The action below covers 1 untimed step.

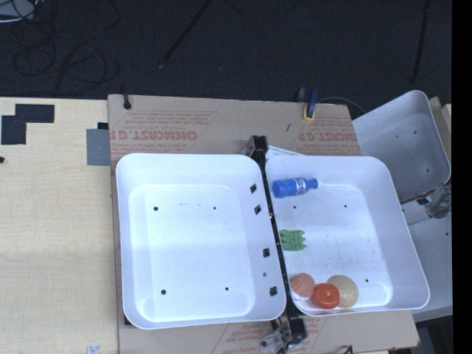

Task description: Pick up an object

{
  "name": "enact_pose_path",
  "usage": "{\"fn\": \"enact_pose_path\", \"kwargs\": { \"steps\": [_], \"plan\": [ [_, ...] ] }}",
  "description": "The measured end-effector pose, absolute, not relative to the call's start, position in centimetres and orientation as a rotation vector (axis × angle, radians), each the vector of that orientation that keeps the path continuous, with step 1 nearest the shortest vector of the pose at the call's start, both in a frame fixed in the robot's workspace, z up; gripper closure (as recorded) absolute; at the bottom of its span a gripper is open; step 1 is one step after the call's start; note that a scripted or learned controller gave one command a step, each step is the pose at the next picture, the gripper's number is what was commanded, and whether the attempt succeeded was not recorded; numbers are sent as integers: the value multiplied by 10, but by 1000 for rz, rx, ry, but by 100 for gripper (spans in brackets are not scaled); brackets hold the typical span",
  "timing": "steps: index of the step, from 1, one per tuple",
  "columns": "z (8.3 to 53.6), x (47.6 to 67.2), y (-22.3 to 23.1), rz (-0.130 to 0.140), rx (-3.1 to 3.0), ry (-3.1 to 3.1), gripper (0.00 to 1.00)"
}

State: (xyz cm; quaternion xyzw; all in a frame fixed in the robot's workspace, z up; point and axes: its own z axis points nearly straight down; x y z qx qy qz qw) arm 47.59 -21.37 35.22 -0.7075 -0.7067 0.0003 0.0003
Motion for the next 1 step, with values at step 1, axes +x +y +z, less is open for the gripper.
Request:
{"fn": "enact_pose_path", "kwargs": {
  "steps": [1],
  "plan": [
    [348, 476, -214, 2, -2224, -2216, 100]
  ]
}}
